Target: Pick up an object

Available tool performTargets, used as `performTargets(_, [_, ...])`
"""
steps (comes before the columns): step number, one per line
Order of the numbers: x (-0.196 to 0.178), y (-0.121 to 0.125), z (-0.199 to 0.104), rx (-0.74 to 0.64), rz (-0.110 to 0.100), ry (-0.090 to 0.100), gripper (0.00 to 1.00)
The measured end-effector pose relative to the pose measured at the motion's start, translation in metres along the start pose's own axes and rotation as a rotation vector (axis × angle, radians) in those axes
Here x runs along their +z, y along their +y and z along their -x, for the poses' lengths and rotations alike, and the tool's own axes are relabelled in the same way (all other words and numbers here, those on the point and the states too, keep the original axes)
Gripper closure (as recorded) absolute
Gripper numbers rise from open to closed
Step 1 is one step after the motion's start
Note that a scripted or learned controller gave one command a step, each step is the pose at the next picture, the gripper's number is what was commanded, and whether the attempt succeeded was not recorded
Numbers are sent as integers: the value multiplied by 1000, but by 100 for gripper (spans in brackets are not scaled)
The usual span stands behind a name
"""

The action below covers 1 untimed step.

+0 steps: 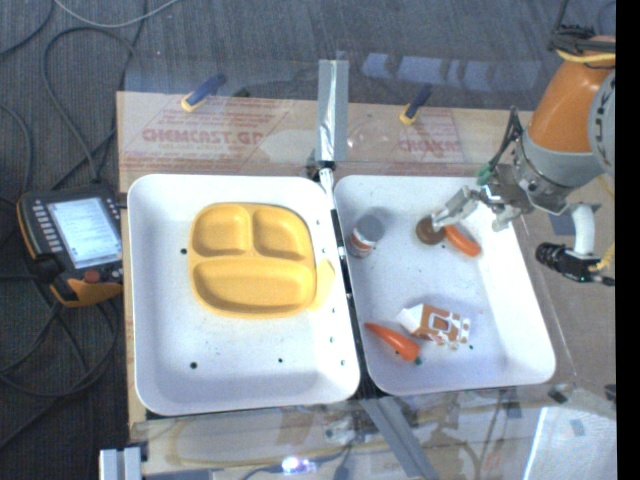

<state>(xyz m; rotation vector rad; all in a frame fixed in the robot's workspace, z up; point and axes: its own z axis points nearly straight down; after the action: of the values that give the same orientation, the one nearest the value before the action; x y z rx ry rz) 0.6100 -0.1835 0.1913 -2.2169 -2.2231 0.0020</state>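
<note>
Gripper (455, 211) at 1 o'clock of right bin (520, 298), jaws spread, nothing pinched. Small carrot (461, 239) just below fingers, beside brown disc (429, 231). I judge carrot light, stiff, smooth, likely to roll; grasp across thick middle.

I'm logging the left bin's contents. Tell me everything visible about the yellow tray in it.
The yellow tray is a divided plate of smooth, plastic-looking material with rounded corners. It has three compartments: two smaller ones along its far side and one wide one along the near side. It lies flat and upright on the left bin's floor, toward the far right part, its right edge close to the bin's wall.
</note>
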Motion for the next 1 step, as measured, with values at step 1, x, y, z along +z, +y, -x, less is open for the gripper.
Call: performTargets(1, [94,38,23,-10,4,1,0])
